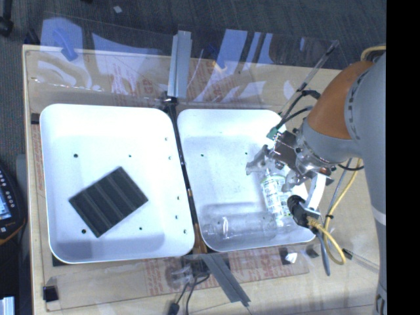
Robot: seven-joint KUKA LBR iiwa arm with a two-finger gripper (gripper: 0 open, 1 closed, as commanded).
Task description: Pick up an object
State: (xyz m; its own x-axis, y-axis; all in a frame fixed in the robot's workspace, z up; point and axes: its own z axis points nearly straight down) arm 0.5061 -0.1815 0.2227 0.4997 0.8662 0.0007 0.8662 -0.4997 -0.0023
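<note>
Both bins are plain white, the left bin (59,130) and the right bin (210,136), each speckled with a few small dark dots. A black slab (108,201) shows darker lengthwise ribs. The bottle (273,194) is clear with a white, green-printed label; a second clear bottle (239,227) looks glassy. The arm (354,110) is grey with an orange band. The tabletop (39,64) is pale tan with reddish print.
</note>
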